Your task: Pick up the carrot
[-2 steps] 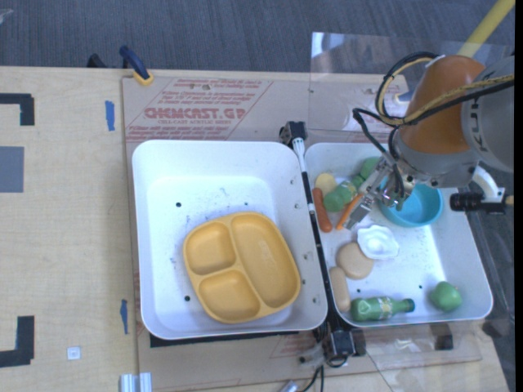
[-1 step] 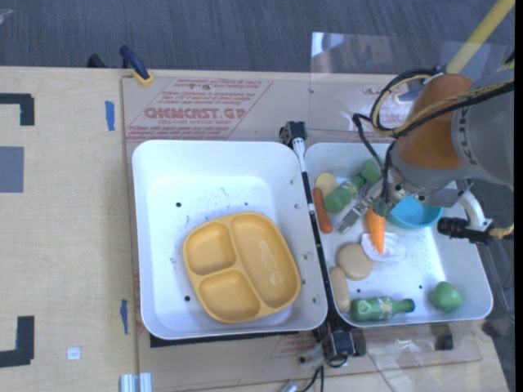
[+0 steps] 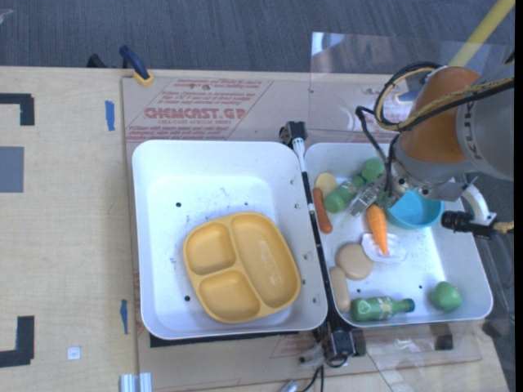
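So the carrot is in the right bin, roughly mid-bin, lying with its pointed end aimed at the near wall and its fat end up toward my gripper. The gripper sits right at that fat end, touching or just about, but I honestly can't tell what state it's in, too small and cluttered there. The tip of the carrot rests over a white piece I can't identify. Just right of the carrot is a blue bowl, partly covered by my wrist. On the left there's a red sausage-like thing along the bin wall and a green bottle. A tan round piece sits below the carrot, another green bottle lies by the near wall, and a green ball is in the near right corner. The left bin holds a yellow divided plate. Open floor is mostly right of the carrot, below the bowl.
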`<state>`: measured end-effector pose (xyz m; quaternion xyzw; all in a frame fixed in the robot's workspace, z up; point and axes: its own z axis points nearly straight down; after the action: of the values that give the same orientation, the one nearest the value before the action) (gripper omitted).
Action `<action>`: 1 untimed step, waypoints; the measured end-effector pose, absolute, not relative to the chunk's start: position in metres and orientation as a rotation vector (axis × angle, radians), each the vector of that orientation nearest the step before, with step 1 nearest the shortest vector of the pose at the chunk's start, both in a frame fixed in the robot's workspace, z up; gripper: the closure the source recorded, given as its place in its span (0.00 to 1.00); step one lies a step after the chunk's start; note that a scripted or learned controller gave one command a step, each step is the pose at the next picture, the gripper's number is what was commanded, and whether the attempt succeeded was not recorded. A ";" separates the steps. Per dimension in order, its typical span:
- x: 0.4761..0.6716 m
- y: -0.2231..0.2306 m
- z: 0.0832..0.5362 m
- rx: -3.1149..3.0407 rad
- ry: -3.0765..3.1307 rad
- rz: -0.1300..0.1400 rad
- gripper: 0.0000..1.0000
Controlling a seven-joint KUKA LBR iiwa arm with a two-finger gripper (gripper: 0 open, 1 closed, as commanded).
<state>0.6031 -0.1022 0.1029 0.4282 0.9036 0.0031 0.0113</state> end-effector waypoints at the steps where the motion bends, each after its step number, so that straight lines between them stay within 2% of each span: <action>1: 0.633 -0.011 0.187 1.678 2.647 0.008 1.00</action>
<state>0.6328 -0.0110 0.1873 0.5354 0.8446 0.0027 0.0040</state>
